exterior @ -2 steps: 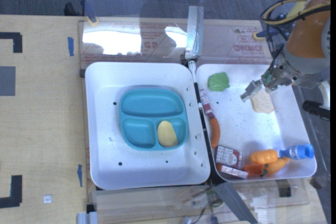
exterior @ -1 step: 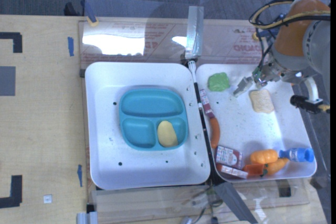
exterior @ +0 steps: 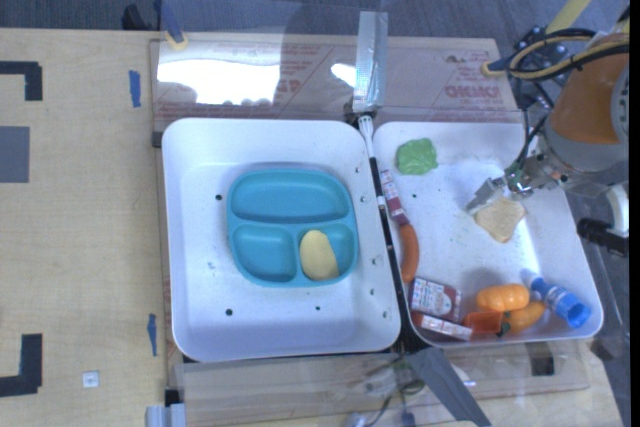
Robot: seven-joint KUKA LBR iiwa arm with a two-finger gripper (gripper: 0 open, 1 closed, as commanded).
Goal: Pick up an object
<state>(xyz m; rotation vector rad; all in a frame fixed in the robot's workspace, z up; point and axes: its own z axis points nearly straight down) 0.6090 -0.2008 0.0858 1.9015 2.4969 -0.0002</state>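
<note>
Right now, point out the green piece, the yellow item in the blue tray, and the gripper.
green piece point(exterior: 416, 156): camera view, middle of its top, in the right bin.
yellow item point(exterior: 319, 255): camera view, its centre, in the blue tray's lower right compartment.
gripper point(exterior: 497, 192): camera view, at its fingertips.

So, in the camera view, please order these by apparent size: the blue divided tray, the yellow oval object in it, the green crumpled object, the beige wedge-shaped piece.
1. Blue divided plastic tray, clearly largest.
2. Yellow oval object, green crumpled object and beige wedge-shaped piece look too alike to rank.
</note>
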